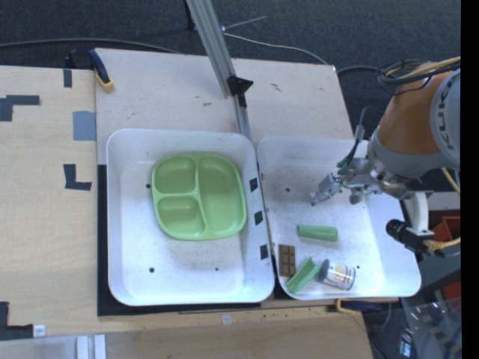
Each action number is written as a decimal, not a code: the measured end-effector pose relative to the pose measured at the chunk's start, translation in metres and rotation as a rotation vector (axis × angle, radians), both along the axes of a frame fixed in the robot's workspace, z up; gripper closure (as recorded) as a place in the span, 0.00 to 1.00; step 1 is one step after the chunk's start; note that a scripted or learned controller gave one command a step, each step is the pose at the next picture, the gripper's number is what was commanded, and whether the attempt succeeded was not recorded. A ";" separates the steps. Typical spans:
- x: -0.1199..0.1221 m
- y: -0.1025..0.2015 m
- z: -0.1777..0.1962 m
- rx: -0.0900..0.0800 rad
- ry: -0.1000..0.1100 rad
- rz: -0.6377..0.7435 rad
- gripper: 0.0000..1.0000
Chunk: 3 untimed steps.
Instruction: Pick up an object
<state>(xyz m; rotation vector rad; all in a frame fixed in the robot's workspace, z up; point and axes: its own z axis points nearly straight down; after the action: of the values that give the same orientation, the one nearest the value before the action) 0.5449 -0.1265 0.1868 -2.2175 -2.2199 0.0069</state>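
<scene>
Camera view: tool (323, 193) over right white bin (374, 275), finger state unclear, nothing seen in grip. Green cylinder (317, 233) just below it. Green wedge block (301, 275), brown chocolate bar (287, 259), small jar (338, 275) at bin's front. Green divided plate (199, 196) in left white bin (127, 260).

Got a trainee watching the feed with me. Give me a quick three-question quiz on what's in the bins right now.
1. True or false: the green divided plate lies in the left bin.
2. Which item lies closest to the gripper? A) the small jar B) the green cylinder C) the brown chocolate bar
3. Fill in: the green wedge block lies between the chocolate bar and the ____.

Key:
1. True.
2. B; the cylinder lies just below the gripper in the right bin, apart from it.
3. Small jar.
</scene>
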 end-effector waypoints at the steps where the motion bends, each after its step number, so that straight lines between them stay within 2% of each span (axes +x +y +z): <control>1: 0.003 -0.008 -0.051 0.000 0.001 0.000 0.00; 2: 0.004 -0.008 -0.099 -0.001 -0.006 0.000 0.00; 3: 0.004 -0.007 -0.088 0.001 -0.005 0.000 1.00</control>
<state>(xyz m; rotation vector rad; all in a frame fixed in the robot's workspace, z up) 0.5485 -0.1333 0.0991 -2.2190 -2.2222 0.0010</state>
